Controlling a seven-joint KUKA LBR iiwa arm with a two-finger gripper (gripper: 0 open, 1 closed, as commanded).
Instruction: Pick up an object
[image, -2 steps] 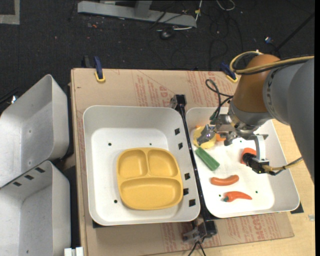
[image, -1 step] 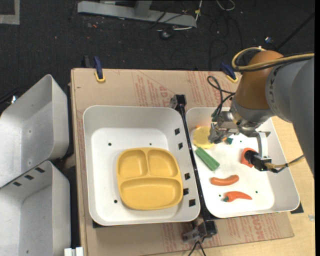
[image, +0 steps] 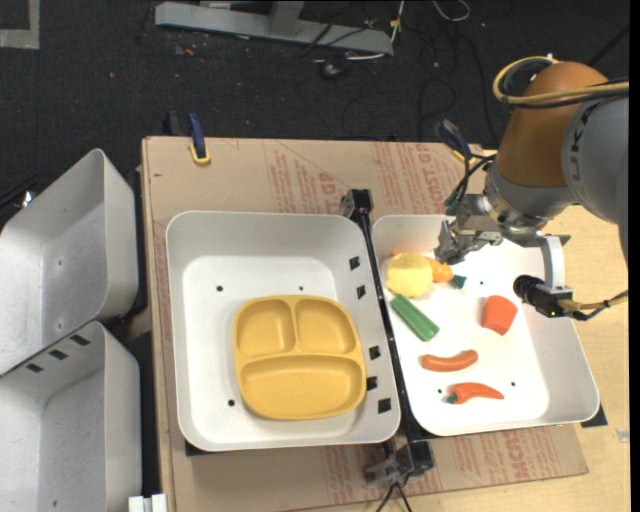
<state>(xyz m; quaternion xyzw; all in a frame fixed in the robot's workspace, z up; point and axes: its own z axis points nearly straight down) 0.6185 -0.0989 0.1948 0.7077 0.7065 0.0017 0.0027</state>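
Meanwhile, my gripper (image: 452, 247) hangs low in the right bin (image: 560, 395), its grip state beyond what I can tell, with the yellow lemon-like fruit (image: 409, 276) just beside it, down-left, the nearest candidate for pickup.

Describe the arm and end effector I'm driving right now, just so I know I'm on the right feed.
A thick grey arm with a rounded orange band above the wrist. A yellowish cable loops over the orange part. The end effector is a small dark grey metal assembly; a black module on a white bracket hangs beside it, trailing a thin cable.
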